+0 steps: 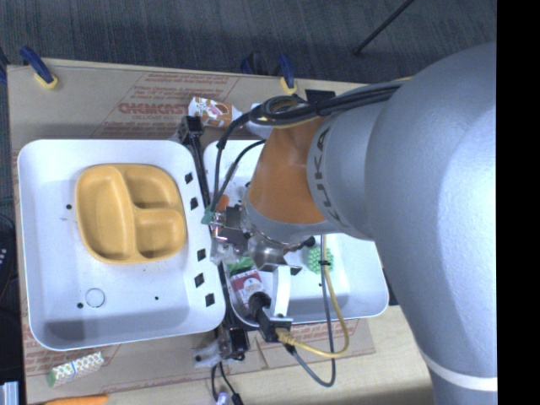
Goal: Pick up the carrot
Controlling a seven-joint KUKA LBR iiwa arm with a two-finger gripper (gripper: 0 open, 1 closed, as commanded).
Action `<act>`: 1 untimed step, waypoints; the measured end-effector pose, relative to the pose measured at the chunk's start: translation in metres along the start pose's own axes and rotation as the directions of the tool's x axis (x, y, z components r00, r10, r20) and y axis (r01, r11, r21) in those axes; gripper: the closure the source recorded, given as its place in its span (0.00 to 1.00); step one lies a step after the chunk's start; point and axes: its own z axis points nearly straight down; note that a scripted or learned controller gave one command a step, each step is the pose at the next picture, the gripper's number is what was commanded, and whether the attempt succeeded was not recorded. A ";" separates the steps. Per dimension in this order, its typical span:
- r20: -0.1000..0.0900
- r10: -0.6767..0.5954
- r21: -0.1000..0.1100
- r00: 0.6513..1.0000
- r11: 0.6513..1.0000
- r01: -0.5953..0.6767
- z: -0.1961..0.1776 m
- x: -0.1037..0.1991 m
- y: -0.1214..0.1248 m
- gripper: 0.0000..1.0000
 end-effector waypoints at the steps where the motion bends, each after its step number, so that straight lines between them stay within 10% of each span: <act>1: -0.002 0.123 -0.003 0.992 0.992 -0.123 -0.067 -0.021 0.005 1.00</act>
